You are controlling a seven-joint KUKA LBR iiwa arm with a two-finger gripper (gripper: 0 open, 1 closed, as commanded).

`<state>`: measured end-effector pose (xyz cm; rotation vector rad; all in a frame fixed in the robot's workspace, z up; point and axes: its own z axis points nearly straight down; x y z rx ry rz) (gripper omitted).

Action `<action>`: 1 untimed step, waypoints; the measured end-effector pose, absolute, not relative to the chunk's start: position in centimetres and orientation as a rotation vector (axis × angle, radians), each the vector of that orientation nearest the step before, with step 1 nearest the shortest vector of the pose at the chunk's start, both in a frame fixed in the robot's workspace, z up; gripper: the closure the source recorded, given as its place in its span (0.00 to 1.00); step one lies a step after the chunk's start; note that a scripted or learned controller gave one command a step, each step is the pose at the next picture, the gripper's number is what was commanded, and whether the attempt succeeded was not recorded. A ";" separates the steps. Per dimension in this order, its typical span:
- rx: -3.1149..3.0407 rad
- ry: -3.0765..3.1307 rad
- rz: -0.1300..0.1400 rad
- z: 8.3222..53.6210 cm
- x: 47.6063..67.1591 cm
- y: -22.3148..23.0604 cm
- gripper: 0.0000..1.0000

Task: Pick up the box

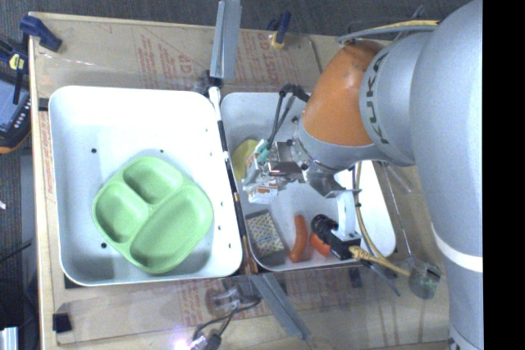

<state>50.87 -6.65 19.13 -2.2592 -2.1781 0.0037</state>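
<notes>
Beneath the claw (267,170), low in the right bin (377,246), a small white box (261,193) with red print was seen, just below the fingertips and seemingly touching them. Whether the claw was apart or together could not be told. A yellow item (244,156) was found just left of the claw, a patterned block (266,234) further below it, and an orange piece (299,238) below and to its right. The box's long axis appeared to run roughly left to right, so a short descent was judged necessary.

Left bin (66,176): divided plate (153,213), toward the front edge.
Right bin (246,106): box (267,234) at front-left corner; gripper (267,168) behind it.
</notes>
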 end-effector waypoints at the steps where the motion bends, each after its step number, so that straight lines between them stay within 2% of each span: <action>1: -2.375 -2.051 0.006 19.0 56.4 -3.1 1.00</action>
